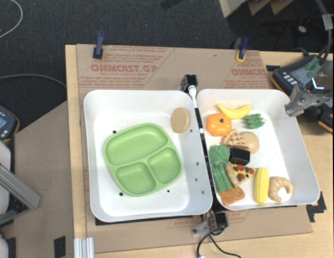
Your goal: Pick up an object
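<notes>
The brown paper-covered board [156,63] lying on the desk under the two bins carried red printed lettering. Behind the left bin it read "CHEMCAST G.P", with a smaller, illegible line above it. Behind the right bin the same print repeated, partly cut off and too faint to read fully.

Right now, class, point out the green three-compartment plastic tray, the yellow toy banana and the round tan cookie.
Green three-compartment plastic tray [135,147]: camera view, floor of its large upper compartment.
Yellow toy banana [234,111]: camera view, middle of its curve.
Round tan cookie [180,120]: camera view, centre of its face.
</notes>
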